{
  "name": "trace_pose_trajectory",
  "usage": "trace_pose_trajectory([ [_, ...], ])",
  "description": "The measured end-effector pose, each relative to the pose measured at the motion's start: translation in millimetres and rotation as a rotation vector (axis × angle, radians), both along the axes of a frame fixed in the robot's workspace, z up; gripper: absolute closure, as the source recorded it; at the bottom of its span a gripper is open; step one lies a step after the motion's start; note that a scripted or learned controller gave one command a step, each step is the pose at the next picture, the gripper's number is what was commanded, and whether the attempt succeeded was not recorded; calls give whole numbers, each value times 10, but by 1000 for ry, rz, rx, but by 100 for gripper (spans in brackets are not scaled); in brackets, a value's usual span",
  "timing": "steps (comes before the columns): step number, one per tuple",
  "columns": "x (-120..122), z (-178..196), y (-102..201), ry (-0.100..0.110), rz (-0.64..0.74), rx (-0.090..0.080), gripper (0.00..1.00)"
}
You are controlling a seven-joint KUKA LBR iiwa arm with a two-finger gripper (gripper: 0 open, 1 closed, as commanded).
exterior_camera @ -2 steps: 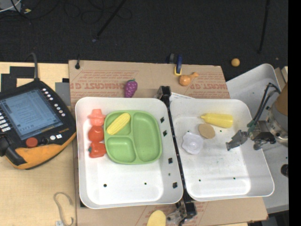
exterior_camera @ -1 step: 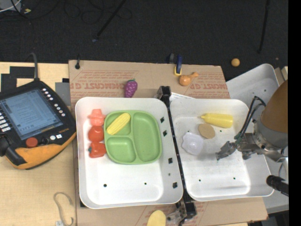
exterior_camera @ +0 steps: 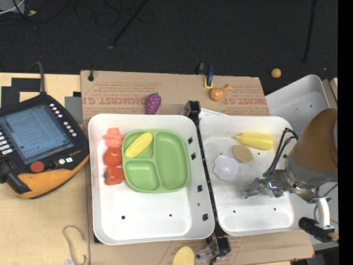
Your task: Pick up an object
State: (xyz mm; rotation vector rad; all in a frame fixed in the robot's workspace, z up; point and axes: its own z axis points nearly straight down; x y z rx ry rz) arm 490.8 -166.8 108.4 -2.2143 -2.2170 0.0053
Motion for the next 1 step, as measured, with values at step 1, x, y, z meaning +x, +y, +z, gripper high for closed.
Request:
trace_pose_trajectory([
  [1, 5, -218, 28, -5, 1, -2, 0],
])
